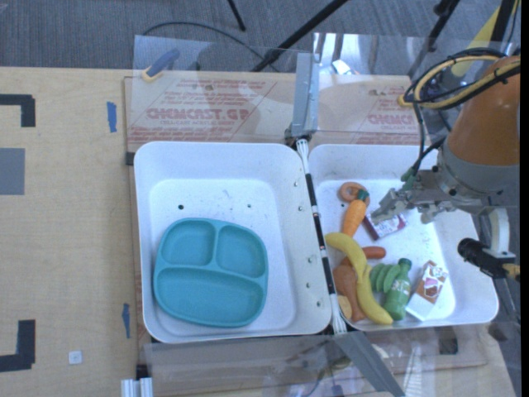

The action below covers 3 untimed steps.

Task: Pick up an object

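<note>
Grey carpet and black tripod legs run across the top of my view, with the tan bench below carrying two white bins side by side. I'm looking at the left bin, where a teal divided plate sits toward its six o'clock edge. Over in the right bin I've got the clutter: a carrot standing lengthwise near the bin's ten o'clock, a round orange piece just beyond its top end, a yellow banana curving down from the carrot's base toward six o'clock, a green vegetable just beside the banana at its three o'clock, and a small white-and-red carton farther out at four o'clock. A short red piece lies between banana and gripper. My arm comes in from three o'clock, orange band up top, and the gripper hangs over the bin's middle, just beside the carrot at its three o'clock. I can't tell how wide the gripper stands, and I can't make out anything held.
</note>
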{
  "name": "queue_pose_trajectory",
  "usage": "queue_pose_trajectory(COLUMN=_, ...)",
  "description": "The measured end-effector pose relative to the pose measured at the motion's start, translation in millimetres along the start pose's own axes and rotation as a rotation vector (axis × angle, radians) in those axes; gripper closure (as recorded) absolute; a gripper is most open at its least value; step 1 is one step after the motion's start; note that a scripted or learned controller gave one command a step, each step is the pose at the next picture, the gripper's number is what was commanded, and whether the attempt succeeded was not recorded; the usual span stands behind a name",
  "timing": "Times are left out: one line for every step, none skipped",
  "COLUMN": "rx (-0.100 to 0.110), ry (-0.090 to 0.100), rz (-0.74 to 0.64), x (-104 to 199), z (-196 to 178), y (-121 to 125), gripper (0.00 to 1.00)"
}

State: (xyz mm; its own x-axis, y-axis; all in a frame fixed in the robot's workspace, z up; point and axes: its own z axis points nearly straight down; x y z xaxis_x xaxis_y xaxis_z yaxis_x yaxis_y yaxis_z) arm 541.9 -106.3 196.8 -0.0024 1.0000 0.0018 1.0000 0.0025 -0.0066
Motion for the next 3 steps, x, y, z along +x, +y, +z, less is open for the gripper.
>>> queue_pose_trajectory(rx=-0.017, ry=-0.002, rz=0.049, x=1.8, z=94.4, y=37.2, gripper=0.0)
queue_pose_trajectory(rx=-0.022, ry=-0.006, rz=-0.025, x=-23.6, z=101.9, y=107.8, gripper=0.0)
queue_pose_trajectory(rx=-0.02, ry=-0.011, rz=-0.026, x=-25.2, z=91.4, y=107.7, gripper=1.0)
